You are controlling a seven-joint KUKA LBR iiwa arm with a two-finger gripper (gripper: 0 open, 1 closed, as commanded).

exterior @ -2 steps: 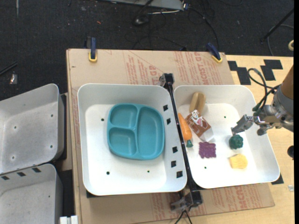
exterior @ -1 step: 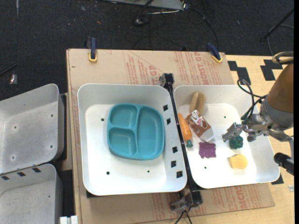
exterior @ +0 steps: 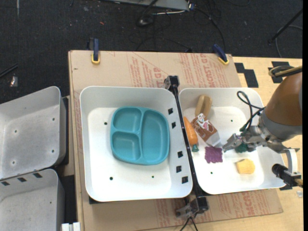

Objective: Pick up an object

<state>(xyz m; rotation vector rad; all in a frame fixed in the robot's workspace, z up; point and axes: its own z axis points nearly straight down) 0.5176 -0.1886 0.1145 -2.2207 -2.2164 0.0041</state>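
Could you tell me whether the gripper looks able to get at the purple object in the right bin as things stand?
Probably yes: the gripper hangs just right of the purple object, which lies flat with nothing on top.

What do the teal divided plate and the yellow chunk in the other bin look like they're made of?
The teal divided plate looks like moulded plastic: smooth, one even colour, soft sheen, rounded compartment ridges. The yellow chunk looks matte and lumpy, possibly foam or soft plastic toy food; the view is too coarse to be sure.
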